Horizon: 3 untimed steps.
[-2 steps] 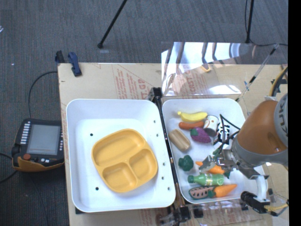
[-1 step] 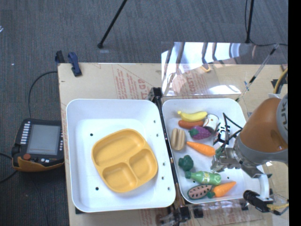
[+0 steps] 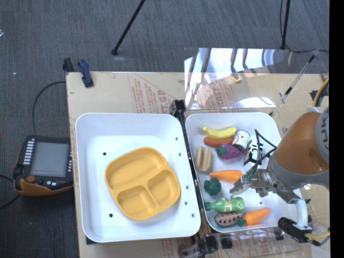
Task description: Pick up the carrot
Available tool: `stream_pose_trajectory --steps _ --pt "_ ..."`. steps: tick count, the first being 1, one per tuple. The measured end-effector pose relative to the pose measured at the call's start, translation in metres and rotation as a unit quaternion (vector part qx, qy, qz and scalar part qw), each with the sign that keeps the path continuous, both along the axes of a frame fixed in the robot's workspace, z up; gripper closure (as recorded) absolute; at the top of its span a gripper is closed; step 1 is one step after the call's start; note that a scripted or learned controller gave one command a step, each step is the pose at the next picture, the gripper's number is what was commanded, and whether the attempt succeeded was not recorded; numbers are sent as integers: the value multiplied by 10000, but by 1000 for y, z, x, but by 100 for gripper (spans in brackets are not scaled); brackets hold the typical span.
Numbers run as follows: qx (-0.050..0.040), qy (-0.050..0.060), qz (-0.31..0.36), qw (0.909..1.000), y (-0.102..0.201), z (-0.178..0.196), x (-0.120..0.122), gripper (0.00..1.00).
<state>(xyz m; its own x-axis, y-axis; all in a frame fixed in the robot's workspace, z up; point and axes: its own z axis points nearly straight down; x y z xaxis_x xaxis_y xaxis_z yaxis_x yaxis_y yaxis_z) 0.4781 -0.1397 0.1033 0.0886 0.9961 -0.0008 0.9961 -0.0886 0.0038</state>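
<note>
a: where's the carrot (image 3: 226, 174)?
b: lying in the right bin (image 3: 274, 123), between the bread roll (image 3: 203, 158) and the claw (image 3: 240, 185).
a: claw?
b: open, just beside the carrot's tip, gripping nothing.

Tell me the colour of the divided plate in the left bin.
Yellow-orange all over, plain; the divided plate shows best in the camera view.

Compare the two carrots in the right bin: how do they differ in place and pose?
The upper carrot lies mid-bin beside the gripper, its tip pointing left. The lower carrot lies near the bin's front edge beside the watermelon slice, tilted, tip up-right. Both are orange with green tops.
</note>
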Motion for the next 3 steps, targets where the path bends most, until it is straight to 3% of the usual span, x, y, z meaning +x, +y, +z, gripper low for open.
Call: stream_pose_trajectory --steps 1,2,3 --pt "23 44 -588 9983 5 -16 68 0" --pt "47 94 -601 9981 5 -9 66 100" --pt "18 41 -1813 9834 72 84 101 100"
